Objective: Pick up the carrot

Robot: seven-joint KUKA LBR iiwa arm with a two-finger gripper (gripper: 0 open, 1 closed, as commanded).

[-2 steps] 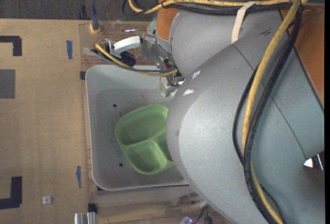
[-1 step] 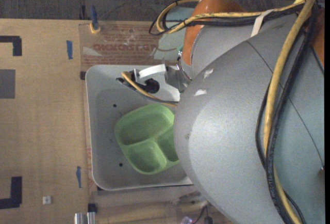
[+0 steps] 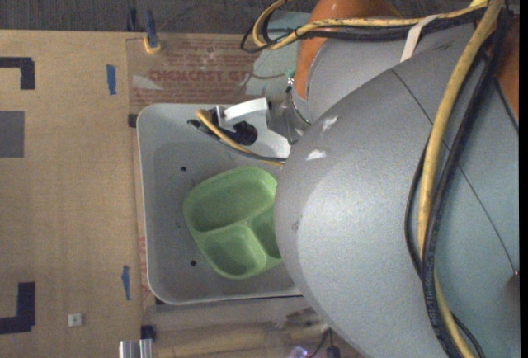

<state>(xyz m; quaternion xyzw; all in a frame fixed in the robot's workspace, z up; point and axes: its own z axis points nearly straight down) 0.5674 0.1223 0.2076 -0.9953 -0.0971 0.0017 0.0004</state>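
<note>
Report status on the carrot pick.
Arm reaches over white bin, covering much of it. Green divided plate sits in bin. Carrot: cannot locate, arm blocks it.

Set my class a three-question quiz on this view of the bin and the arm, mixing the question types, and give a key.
1. True or false: the green divided tray lies inside the white bin.
2. What colour is the band on the grey arm? A blue, B orange, C red.
3. Fill in: short strips of ___ tape stick to the brown board beside the bin.
Key: 1 true; 2 B; 3 blue.
</note>
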